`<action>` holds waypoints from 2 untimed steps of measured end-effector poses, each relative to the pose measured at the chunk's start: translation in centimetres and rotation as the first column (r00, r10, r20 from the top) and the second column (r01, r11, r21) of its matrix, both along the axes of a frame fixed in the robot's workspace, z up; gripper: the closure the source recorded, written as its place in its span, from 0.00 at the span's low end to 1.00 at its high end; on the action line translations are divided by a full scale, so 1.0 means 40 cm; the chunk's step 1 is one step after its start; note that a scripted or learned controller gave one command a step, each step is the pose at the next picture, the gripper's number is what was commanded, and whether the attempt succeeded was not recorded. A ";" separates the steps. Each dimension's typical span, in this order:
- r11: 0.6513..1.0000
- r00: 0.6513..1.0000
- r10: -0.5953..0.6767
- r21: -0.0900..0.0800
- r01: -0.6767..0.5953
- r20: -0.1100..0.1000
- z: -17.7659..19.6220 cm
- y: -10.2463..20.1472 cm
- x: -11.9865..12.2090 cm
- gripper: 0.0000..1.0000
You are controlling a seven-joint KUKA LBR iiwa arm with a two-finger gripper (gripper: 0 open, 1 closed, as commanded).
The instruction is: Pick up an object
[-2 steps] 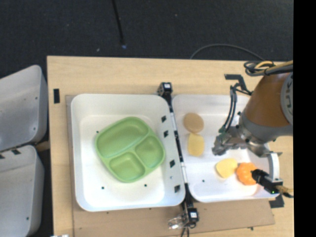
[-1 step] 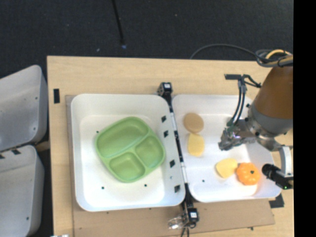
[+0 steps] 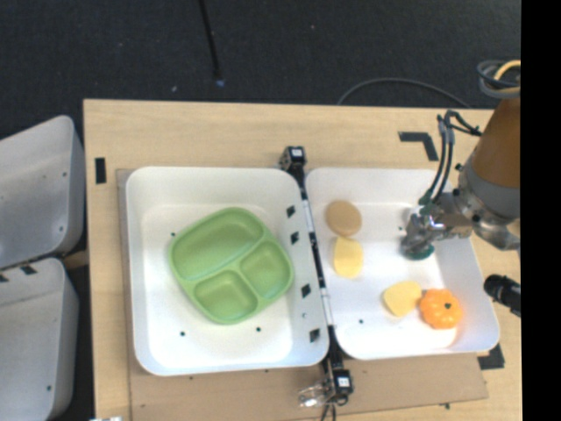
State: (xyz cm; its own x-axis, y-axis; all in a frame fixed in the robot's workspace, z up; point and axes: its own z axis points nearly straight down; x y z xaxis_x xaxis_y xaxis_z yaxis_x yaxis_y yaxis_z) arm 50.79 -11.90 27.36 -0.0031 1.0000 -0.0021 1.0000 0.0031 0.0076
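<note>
The right bin holds a tan round piece, a pale yellow piece, a yellow wedge-like piece and an orange pumpkin-shaped toy. My gripper points down over the right part of this bin, above a small teal object that its tip partly hides. It stands to the right of the pale yellow piece and above the yellow wedge. The arm's orange band is at the right edge.
The left bin holds a green three-compartment plate. A black-studded divider runs between the bins. Cables hang by the wrist. White chair shapes stand left of the bench.
</note>
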 end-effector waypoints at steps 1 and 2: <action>1.000 1.000 0.004 0.003 -0.004 -0.006 0.002 0.114 0.000 1.00; 1.000 1.000 0.005 0.003 -0.005 -0.009 -0.001 0.254 -0.003 1.00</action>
